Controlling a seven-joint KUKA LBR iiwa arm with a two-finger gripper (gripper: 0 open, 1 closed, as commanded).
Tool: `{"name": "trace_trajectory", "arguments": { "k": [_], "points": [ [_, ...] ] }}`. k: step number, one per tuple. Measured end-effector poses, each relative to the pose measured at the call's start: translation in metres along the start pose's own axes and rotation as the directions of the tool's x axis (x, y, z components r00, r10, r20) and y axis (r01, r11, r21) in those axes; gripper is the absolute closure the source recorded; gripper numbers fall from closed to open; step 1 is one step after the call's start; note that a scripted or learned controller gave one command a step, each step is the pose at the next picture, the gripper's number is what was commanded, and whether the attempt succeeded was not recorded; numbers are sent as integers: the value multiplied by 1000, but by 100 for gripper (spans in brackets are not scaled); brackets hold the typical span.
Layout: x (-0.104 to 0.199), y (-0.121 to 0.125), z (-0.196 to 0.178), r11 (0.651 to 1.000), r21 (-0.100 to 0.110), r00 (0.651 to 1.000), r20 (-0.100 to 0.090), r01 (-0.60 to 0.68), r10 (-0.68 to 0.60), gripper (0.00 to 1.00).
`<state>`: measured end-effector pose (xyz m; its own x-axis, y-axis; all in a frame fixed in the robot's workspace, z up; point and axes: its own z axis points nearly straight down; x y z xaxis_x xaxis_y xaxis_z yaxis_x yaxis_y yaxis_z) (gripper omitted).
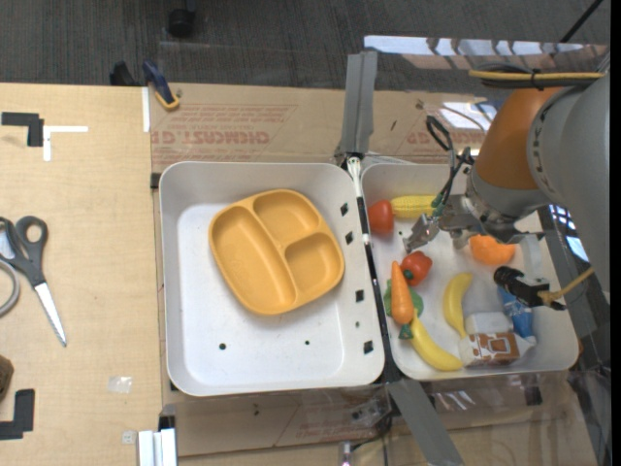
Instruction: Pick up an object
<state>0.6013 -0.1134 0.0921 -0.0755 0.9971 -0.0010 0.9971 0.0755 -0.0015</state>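
Grey arm (572, 144) hides our right bin's (558, 357) corner, claw (424, 229) grip unclear to us, wooden desk (78, 260), dark carpet (243, 17).

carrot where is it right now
In the camera view the carrot lies in the right bin, against its left wall, just below a red tomato and above a banana.

A robotics lab or workshop: a pale plywood bench (78, 289) with black tape markers and grey-handled scissors (34, 270) at left, grey carpet floor (243, 17) along the top, and a grey-and-orange industrial arm (543, 134) at upper right.
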Motion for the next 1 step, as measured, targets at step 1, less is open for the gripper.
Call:
{"name": "trace_trajectory", "arguments": {
  "k": [1],
  "points": [
    [11, 41, -2, 986, -1, 986, 7, -169, 169, 0]
  ]
}}
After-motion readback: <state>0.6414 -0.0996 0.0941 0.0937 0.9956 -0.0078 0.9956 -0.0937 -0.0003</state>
